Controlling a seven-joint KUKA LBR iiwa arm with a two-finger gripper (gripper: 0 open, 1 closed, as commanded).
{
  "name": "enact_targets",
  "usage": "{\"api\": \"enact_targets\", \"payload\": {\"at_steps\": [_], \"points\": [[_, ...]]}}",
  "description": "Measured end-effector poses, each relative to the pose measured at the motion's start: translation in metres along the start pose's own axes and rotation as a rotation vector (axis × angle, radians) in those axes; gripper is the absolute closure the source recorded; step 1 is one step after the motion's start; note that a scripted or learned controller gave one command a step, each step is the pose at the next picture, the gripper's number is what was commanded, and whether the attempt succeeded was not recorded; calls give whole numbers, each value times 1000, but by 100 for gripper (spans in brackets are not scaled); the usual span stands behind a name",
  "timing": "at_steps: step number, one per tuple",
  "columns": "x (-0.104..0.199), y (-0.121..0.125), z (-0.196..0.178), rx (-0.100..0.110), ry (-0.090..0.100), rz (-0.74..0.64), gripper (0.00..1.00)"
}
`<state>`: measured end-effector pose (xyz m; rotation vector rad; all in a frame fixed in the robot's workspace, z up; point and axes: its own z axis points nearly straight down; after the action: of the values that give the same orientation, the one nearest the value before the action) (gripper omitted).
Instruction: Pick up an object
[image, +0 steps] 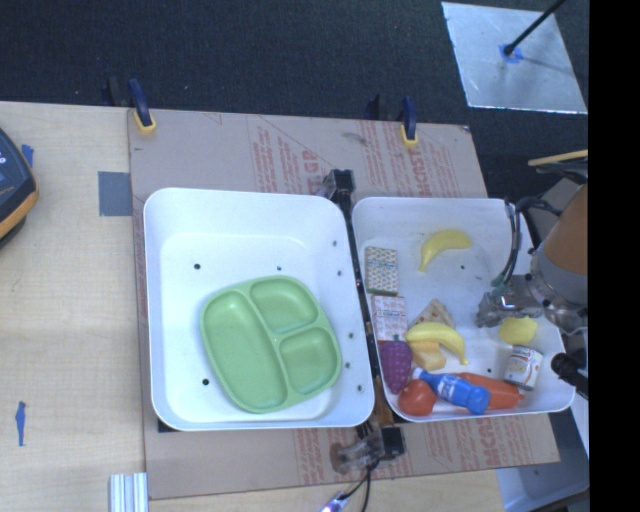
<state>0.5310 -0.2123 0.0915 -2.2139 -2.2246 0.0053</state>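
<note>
A pale wooden tabletop (60, 330) carries a brown cardboard sheet (300, 150) against dark carpet (250, 50). The left bin (165, 225) holds a green divided plate (270, 343). The right bin (400, 212) holds bananas (437, 336), a blue bottle (455, 390) and a carrot (495, 392). The claw (497, 303) hovers beside a yellow lemon (518, 329); its opening cannot be told.

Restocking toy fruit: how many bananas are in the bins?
2, both in the right bin: one banana near its far wall, another mid-bin among other items. More may be hidden.
</note>
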Motion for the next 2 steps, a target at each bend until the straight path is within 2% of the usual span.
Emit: {"api": "enact_targets", "payload": {"at_steps": [1, 2], "points": [[23, 54, -1, -2, 0, -2, 0], [3, -55, 1, 1, 6, -2, 0]]}}
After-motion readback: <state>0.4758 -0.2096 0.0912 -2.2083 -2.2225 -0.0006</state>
